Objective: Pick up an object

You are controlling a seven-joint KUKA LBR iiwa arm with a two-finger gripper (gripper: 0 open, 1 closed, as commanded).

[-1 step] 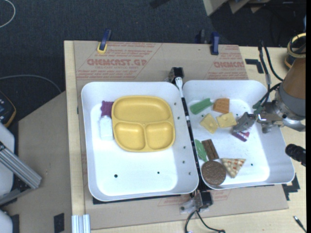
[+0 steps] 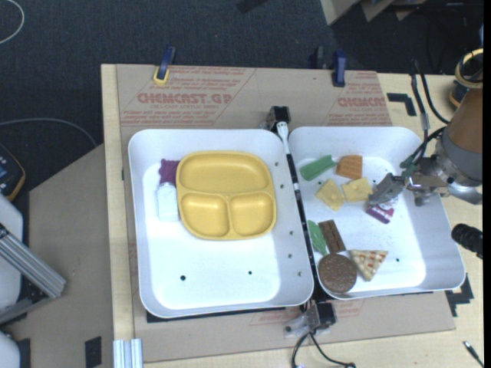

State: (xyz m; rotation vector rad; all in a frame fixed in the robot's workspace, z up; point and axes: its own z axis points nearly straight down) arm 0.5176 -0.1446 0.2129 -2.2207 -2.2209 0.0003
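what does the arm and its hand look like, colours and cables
The arm is a thick rounded body, orange-brown in the upper part and pale grey lower down near the wrist. Its hand is small, grey metal with dark parts. Thin black cables loop beside the arm, and a greenish wire runs near the wrist.

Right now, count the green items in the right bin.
2. One green piece lies near the right bin's upper-left corner, beside the orange block. The other green piece lies at the left wall, alongside the brown bar. The tool could hide more.
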